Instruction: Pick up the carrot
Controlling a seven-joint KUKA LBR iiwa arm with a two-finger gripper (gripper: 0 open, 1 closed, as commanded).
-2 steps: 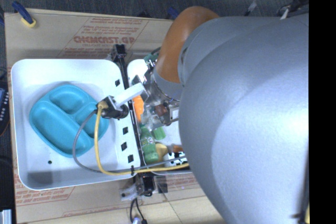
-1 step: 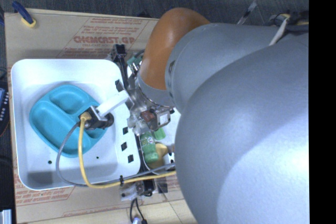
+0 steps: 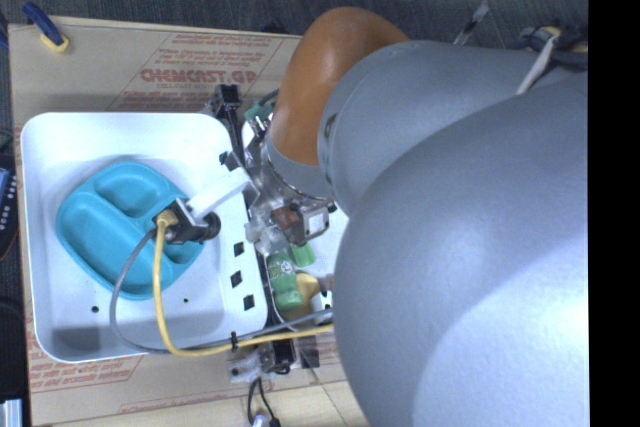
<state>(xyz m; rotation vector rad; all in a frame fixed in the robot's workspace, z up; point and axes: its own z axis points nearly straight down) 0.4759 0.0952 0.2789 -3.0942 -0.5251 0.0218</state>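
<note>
Carrot pickup seemed at the reaching step: the end effector (image 3: 278,220) hung at the blue plate's (image 3: 100,225) three o'clock, its grip impossible to tell; next, descending squarely onto the carrot.

My grey arm (image 3: 470,245), orange band (image 3: 320,85) uppermost, reaches in from the right, with my claw (image 3: 278,215) hanging at the right wall of the left white bin (image 3: 60,315). In that bin lies a blue divided plate (image 3: 105,215). Just below my claw, past that wall, a green thing (image 3: 285,290) lies touching a yellowish piece (image 3: 310,285), too hidden to name.
</note>
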